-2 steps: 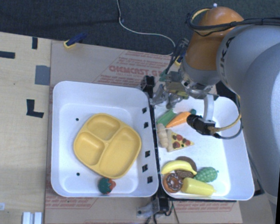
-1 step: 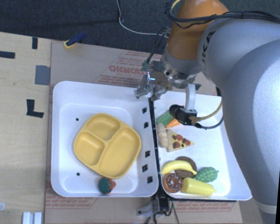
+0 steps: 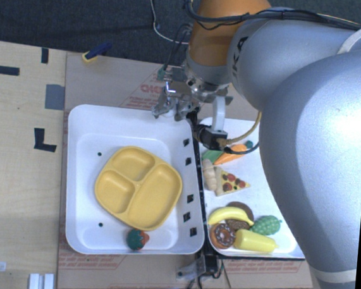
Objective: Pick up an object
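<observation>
**Arm poised over the bins' far edge, toys lying untouched**

The grey arm with its orange band reached in from the right, and its two-finger gripper [image 3: 178, 110] hung above the far rim of the left shallow white bin [image 3: 80, 163], near the divide between the two bins. Whether the fingers were open or closed could not be told from this slanted view, and nothing was visible between them.

In the left bin lay a yellow plastic plate with three compartments [image 3: 139, 187], tilted diagonally, and near the bin's front wall a small round red and green toy [image 3: 136, 239] rested just beside the plate's lower edge.

The right shallow white bin [image 3: 285, 247] held a cluster of play food: an orange toy carrot [image 3: 232, 157], a toy pizza slice [image 3: 229, 183], a yellow toy banana [image 3: 229, 214], a chocolate toy doughnut [image 3: 223, 235], a knobbly green toy [image 3: 266, 224] and a yellow cylindrical block [image 3: 253, 242].
</observation>
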Controlling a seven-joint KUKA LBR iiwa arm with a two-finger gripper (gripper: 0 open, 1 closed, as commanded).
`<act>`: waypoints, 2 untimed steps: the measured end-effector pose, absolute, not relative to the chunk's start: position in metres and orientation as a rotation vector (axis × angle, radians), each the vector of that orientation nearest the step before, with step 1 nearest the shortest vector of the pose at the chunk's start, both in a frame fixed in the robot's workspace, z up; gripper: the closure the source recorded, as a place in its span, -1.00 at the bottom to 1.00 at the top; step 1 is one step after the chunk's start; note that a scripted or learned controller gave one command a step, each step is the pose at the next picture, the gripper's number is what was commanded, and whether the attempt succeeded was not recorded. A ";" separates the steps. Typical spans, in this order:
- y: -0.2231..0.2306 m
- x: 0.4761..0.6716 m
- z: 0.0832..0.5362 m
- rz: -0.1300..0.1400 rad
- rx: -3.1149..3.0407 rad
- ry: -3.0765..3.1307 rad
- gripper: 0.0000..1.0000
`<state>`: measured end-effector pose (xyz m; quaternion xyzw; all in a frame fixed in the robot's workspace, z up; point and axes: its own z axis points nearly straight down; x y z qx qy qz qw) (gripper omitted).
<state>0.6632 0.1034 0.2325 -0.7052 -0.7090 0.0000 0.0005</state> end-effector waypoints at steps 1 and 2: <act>0.093 0.665 0.223 0.005 -2.220 -2.222 1.00; 0.104 0.658 0.233 0.003 -2.219 -2.223 1.00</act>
